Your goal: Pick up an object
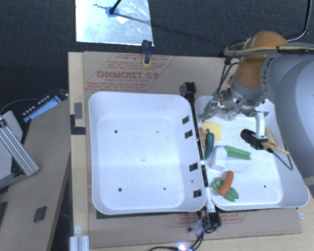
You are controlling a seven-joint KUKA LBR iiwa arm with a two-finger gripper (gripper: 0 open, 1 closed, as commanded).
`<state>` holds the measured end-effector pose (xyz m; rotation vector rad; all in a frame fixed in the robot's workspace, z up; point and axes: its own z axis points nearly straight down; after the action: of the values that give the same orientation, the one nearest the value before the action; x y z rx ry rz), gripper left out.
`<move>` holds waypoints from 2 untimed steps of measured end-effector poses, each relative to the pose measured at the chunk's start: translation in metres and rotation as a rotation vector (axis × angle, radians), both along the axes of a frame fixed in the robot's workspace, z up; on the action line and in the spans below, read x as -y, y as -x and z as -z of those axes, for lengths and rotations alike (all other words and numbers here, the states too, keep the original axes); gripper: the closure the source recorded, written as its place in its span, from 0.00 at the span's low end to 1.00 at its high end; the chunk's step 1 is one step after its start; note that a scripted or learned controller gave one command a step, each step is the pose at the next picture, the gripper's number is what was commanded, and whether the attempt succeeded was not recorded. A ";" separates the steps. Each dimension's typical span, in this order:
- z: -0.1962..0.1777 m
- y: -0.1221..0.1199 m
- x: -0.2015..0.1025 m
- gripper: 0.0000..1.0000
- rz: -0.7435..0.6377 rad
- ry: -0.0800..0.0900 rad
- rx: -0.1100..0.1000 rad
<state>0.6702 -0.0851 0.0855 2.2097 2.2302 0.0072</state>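
Note:
The right bin (285, 195) holds several small toy foods. A yellow block (212, 127) lies near its back left corner, with a dark green pepper (209, 141) just in front of it. A white piece (219, 158) and a light green pod (237, 152) sit mid-bin. An orange carrot (227, 180) lies among green leafy pieces (231, 194) toward the front. My gripper (216, 109) hangs over the back left part of this bin, just behind the yellow block. Nothing shows between its metal tips.
The left bin (141, 150) stands beside the right one, with black clips (188, 135) along the shared rim. A cardboard sheet (125, 72) lies under both bins. The arm's grey body (298, 109) covers the right bin's back right side.

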 end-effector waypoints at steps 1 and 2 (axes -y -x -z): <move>-0.012 0.000 0.004 1.00 0.002 0.003 0.003; -0.011 0.000 0.004 0.00 0.001 0.003 0.002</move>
<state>0.6704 -0.0892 0.0966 2.2083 2.2265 0.0058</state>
